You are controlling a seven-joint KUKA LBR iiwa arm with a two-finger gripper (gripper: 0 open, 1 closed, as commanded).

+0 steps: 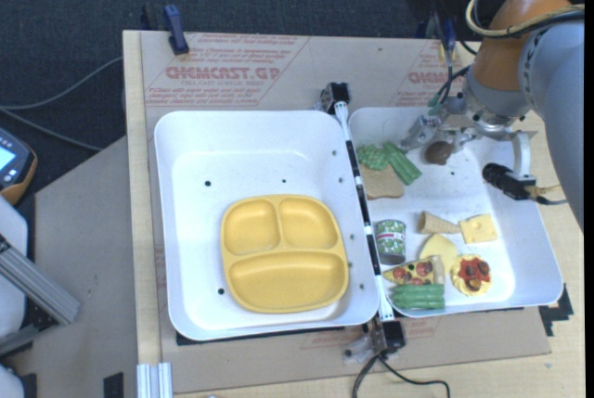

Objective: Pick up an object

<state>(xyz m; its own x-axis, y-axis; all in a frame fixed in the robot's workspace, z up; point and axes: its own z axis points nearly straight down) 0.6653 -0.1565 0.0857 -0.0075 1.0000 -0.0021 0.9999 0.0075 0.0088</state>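
Gripper (436, 138): low over the right bin (520, 289)
Fingers: spread apart
Brown lump (438, 151): just below the fingertips, not clamped

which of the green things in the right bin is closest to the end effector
The green piece at the bin's upper left, beside the end effector. The green can and the green piece at the lower edge lie farther off.

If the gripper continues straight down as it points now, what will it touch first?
Probably the small brown object directly under the gripper, near the right bin's back edge; depth is hard to judge.
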